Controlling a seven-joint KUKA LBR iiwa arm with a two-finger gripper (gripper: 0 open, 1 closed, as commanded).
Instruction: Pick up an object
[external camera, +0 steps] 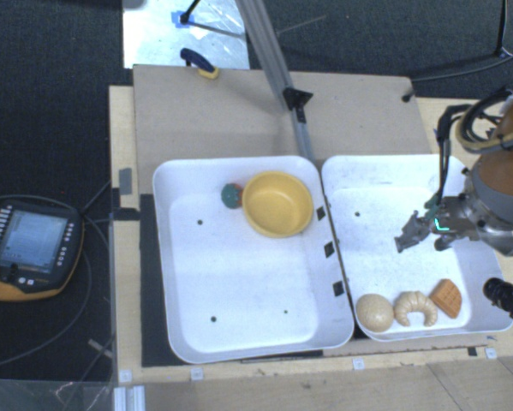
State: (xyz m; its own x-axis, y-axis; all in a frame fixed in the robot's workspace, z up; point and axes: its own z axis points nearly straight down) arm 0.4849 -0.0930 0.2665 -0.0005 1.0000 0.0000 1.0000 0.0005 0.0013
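Two white bins [239,332] sat on my surface [350,110]. Hand [408,236] hovered released at three o'clock; croissant [416,307], bun [374,312] and waffle [447,297] lay at five.

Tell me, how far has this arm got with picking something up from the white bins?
Nothing looks picked up yet. The dark two-finger gripper sits over bare floor in the right white bin, with nothing seen between its fingers. The pale round bun, curved croissant and orange-brown waffle piece lie along that bin's near edge, apart from it. Reaching one, gripping and lifting all remain.
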